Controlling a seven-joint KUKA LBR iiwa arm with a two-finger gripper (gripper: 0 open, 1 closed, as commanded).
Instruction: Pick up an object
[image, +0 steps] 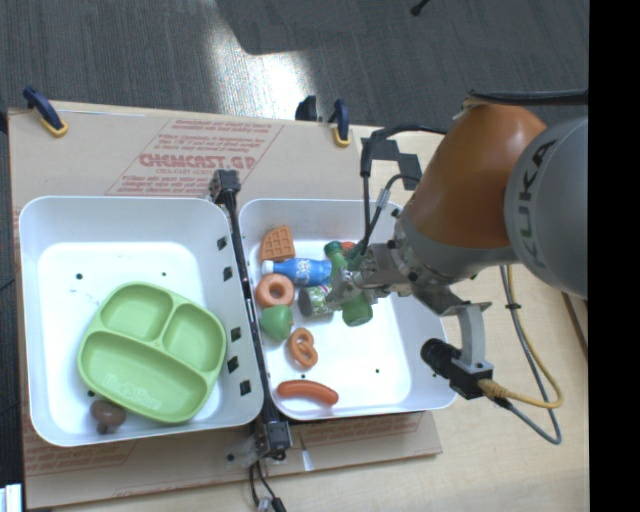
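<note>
Right bin (420, 395) holds toy food cluster, the pool of pick targets. Gripper (345, 290) low over cluster's right side, beside blue bottle (300, 268); green item (357, 313) just below it. Finger state: cannot tell, wrist hides it. Donut (274, 291) left of bottle; sausage (308, 392) well below, likely clearer to reach. Left bin (30, 300) holds green plate (150, 350).

One fixed camera looks down at a slant from well above the worktop (150, 165), taking in both white bins (40, 300) whole; the arm (480, 190) enters right of them.
</note>
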